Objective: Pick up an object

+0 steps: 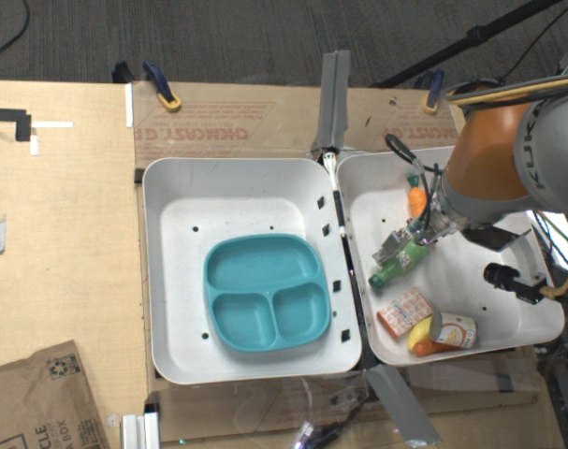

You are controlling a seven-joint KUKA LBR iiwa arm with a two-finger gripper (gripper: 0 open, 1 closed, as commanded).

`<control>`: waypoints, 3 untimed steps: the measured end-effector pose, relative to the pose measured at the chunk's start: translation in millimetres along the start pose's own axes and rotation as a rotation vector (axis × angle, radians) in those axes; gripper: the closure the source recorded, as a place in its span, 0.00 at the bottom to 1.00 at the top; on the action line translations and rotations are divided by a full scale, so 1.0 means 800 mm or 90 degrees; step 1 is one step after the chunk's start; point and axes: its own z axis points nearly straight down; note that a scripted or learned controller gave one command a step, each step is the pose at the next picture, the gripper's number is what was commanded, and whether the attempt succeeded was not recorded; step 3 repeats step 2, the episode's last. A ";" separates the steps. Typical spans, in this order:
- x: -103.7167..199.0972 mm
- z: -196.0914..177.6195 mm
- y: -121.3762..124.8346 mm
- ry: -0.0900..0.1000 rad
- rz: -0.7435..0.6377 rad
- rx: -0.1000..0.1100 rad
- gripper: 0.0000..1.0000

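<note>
Basically wood bench [59, 251], two white bins [171, 251], dark carpet [218, 17] behind.

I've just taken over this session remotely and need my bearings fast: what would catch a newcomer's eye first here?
First, the teal divided plate, lying alone in the left bin. Next, the grey arm with its orange band, reaching into the right bin, its gripper low over a green bottle at the bin's middle. An orange carrot-like toy sits just behind, and a small box and carton lie near the front rim.
</note>
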 end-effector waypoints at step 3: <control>0.018 -0.129 0.092 0.002 0.068 0.007 1.00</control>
